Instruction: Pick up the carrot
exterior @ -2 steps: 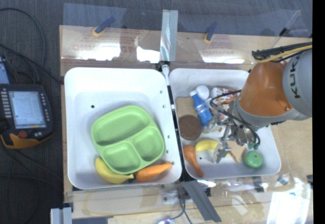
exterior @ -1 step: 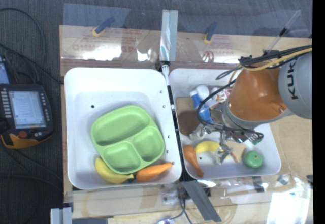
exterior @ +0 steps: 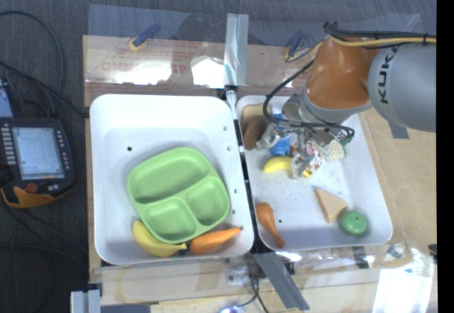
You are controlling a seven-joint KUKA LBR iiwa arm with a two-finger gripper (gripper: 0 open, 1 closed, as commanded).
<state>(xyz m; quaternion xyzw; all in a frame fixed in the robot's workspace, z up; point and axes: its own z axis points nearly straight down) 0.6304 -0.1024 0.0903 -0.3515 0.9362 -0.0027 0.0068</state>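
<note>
The carrot (exterior: 215, 239) is orange with a dark green end. It lies along the front edge of the left bin (exterior: 113, 120), just in front of the green divided plate (exterior: 179, 193) and right of a banana (exterior: 152, 240). My gripper (exterior: 305, 161) hangs over the upper middle of the right bin (exterior: 369, 177), below the orange wrist band. It points down beside a small yellow piece (exterior: 277, 165) and sits far from the carrot, across the wall between the bins. Nothing is visibly held in it.
The right bin also holds a brown item (exterior: 252, 131) at its back left, an orange-brown elongated piece (exterior: 268, 223) at the front left, a tan wedge (exterior: 330, 203) and a green apple (exterior: 353, 223). A teach pendant (exterior: 34, 155) lies left of the bench.
</note>
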